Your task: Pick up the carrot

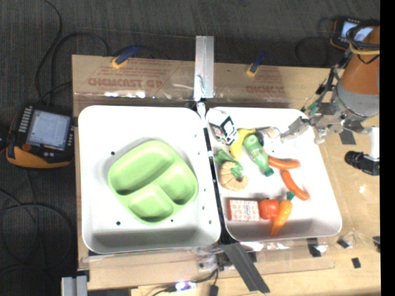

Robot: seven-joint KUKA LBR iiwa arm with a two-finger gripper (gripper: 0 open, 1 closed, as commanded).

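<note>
1. Hanging over the far right corner of the right bin (330, 184), the gripper (300, 125) sits at the end of the grey arm (358, 91). Whether it is open or closed cannot be told at this slant, and nothing shows in its grasp.
2. The carrot (281, 216) lies well apart from the gripper, toward the bin's near side and slightly left of it.
3. Its long axis runs at a slant: the green-topped thick end (289, 197) points up toward the gripper's side, and the narrow tip points down-left toward the bin's front wall.
4. Touching the carrot on its left is a red tomato-like piece (266, 208), and beyond that a red-and-white carton (242, 210).
5. Between carrot and gripper lie two orange-red sausage-like pieces (295, 184) and (283, 163).
6. Left of the gripper, close by, are a green bottle (256, 153), a banana (237, 139) and a small pumpkin (231, 174).
7. Farther left, the other bin (92, 227) holds a green divided tray (153, 180).
</note>
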